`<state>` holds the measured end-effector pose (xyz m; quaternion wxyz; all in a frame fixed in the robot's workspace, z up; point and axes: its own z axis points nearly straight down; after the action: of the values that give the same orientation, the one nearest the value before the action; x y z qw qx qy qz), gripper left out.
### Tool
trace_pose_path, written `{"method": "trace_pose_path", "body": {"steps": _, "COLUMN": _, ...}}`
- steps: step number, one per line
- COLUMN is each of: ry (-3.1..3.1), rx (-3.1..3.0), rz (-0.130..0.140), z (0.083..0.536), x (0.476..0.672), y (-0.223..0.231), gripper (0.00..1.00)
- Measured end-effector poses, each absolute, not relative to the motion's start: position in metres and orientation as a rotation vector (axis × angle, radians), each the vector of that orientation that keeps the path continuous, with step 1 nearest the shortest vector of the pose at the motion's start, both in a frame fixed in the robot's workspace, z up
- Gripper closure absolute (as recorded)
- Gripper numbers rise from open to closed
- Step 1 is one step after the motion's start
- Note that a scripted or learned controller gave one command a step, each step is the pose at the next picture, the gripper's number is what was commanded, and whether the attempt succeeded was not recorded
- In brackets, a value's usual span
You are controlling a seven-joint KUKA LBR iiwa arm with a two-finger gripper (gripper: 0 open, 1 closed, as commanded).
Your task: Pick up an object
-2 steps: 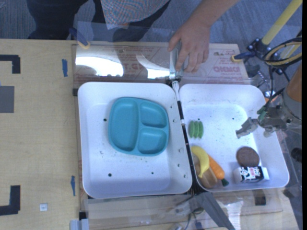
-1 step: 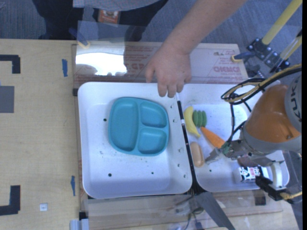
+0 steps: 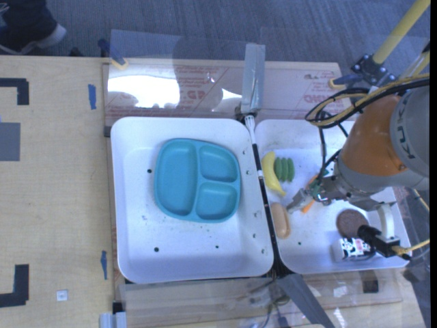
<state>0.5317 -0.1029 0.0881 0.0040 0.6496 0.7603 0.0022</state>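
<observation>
My gripper (image 3: 299,202) hangs low over the right bin (image 3: 300,251), left of its middle. Its tip sits just above and to the right of a tan bun-shaped piece (image 3: 280,221) that lies along the bin's left wall. A small orange piece (image 3: 308,206) shows right beside the gripper tip; whether it is touched is unclear. A yellow banana (image 3: 272,173) and a green ribbed piece (image 3: 285,169) lie side by side further back. A brown round disc (image 3: 351,221) rests to the right, under the wrist.
The left bin (image 3: 130,238) holds a blue divided plate (image 3: 198,180) in its middle. A ridge where the two bin walls meet (image 3: 261,197) runs between the bins. The grey and orange arm (image 3: 382,142) covers the right bin's right side.
</observation>
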Motion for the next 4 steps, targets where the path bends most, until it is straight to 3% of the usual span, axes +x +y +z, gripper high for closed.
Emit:
{"method": "trace_pose_path", "body": {"steps": 1, "ry": 2.376, "rx": 2.037, "rz": 0.012, "z": 0.100, "x": 0.533, "y": -0.104, "gripper": 1.00}}
{"method": "trace_pose_path", "body": {"steps": 2, "ry": 2.037, "rx": 2.390, "rz": 0.004, "z": 0.186, "x": 0.576, "y": -0.051, "gripper": 1.00}}
{"method": "trace_pose_path", "body": {"steps": 3, "ry": 2.035, "rx": 2.393, "rz": -0.001, "z": 0.185, "x": 0.575, "y": -0.052, "gripper": 0.00}}
{"method": "trace_pose_path", "body": {"steps": 4, "ry": 2.208, "rx": 2.239, "rz": -0.007, "z": 0.121, "x": 0.544, "y": -0.131, "gripper": 0.00}}
